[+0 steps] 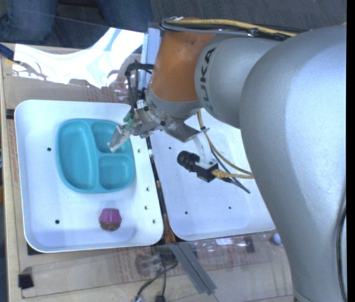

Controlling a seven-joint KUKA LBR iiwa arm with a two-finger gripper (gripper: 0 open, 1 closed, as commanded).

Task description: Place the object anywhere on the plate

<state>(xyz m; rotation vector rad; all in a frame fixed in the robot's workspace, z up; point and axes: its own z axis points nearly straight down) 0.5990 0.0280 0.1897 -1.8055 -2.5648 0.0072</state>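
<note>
Two white bins sit side by side on the desk (14, 266). Left bin (36, 222) carries a blue plate (80, 159) with three compartments, set toward the bin's far half. Nearer the camera, in the same bin, a small purple object (109, 218) lies on the bare white floor, just off the plate's near edge and not touching it. It looks like a little cupcake or flower shape; too small to say more.

Pincer (118, 140) hangs over the plate's right side, about above the divider between the upper right and lower right compartments. Its tips look drawn close together, and nothing shows between them. I read it as closed and empty.

Right bin (228, 222) has a black cable fitting (193, 163) lying over it, part of the arm's harness by the look of it.

Step in hand, as I judge it: the pick is not yet made. The object is well apart from the pincer, toward the camera and slightly left of the tips. The next move calls for opening, travelling over the plate's near rim to a spot above the purple object, then descending to grip it before any lift back to the plate.
</note>
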